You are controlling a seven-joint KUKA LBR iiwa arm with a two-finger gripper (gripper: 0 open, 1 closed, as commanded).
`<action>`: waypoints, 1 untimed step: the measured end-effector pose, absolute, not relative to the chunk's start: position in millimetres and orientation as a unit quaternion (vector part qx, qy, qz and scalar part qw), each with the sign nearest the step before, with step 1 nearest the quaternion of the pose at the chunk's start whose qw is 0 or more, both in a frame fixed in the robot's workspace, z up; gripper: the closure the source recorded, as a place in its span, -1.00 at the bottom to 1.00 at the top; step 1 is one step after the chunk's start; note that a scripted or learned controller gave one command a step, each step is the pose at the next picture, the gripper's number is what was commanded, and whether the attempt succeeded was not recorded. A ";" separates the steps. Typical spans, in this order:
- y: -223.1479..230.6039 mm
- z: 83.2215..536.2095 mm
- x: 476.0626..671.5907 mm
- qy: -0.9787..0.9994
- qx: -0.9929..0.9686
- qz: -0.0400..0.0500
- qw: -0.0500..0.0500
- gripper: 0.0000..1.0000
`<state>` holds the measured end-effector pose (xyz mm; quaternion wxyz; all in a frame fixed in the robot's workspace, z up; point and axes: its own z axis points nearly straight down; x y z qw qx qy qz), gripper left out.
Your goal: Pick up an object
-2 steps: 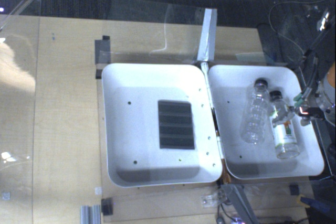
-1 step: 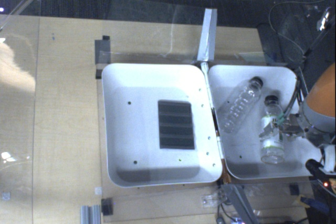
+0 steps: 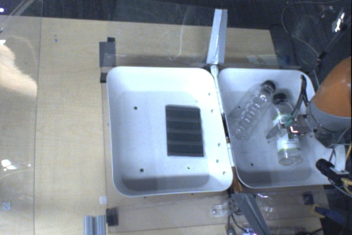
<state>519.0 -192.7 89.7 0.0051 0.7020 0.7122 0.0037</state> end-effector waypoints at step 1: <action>-191.7 100.7 521.2 0.713 0.701 0.005 0.007 1.00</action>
